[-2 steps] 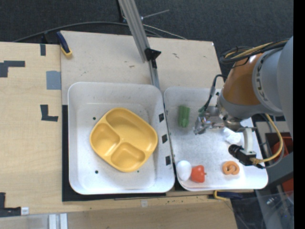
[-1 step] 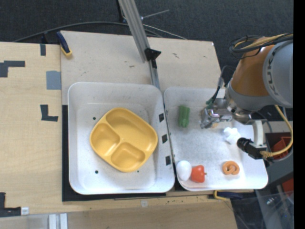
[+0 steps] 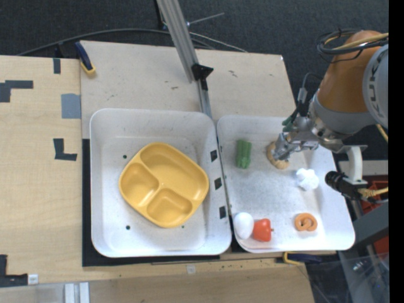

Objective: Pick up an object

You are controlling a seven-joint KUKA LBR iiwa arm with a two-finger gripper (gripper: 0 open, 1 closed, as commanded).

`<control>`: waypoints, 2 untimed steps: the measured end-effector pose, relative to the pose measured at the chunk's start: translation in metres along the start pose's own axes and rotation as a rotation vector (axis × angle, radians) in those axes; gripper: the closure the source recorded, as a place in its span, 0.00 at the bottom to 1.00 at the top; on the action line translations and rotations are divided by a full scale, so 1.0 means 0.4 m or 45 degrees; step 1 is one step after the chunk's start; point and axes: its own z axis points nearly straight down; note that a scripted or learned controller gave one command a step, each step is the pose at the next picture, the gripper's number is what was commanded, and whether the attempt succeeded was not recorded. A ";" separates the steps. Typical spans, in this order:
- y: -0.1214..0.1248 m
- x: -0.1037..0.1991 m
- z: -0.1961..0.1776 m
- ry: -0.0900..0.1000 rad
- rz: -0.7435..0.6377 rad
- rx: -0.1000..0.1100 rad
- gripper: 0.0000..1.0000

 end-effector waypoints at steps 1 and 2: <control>-0.035 0.140 -0.018 0.004 -0.007 0.007 1.00; -0.058 0.277 -0.034 0.004 -0.007 0.007 1.00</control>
